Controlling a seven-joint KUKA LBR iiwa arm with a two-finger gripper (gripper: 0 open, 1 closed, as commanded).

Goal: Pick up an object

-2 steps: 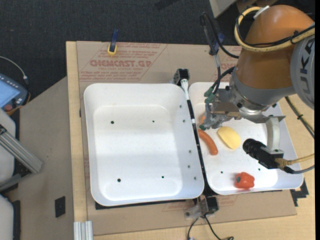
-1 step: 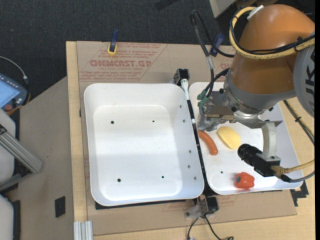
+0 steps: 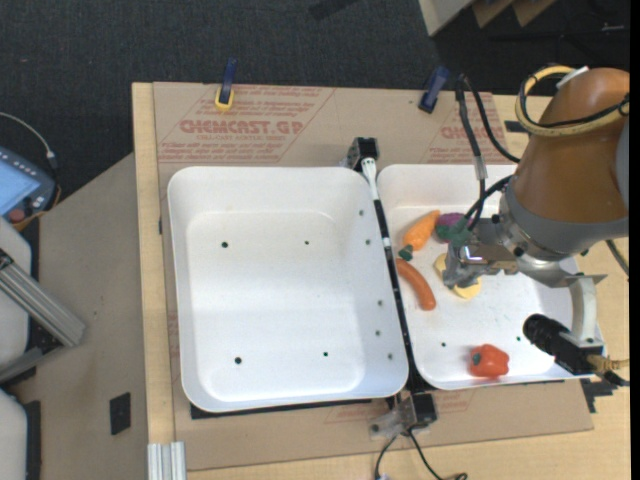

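your gripper [image 3: 462, 268] sits low in the right bin [image 3: 520, 183], its metal tip right over a pale yellow piece [image 3: 466, 289]; whether anything is gripped you cannot tell from this slant, and the wrist hides much of it. just beside it lie an orange carrot [image 3: 421, 230] and a purple item [image 3: 452, 224], crowded toward the divider, probably because that is where loose toys slide. a reddish sausage [image 3: 416, 284] lies along the divider below them. a red pepper [image 3: 489, 361] sits well apart near the front rim, free of neighbours, so it looks the easier pick. the left bin [image 3: 190, 268] waits beside.
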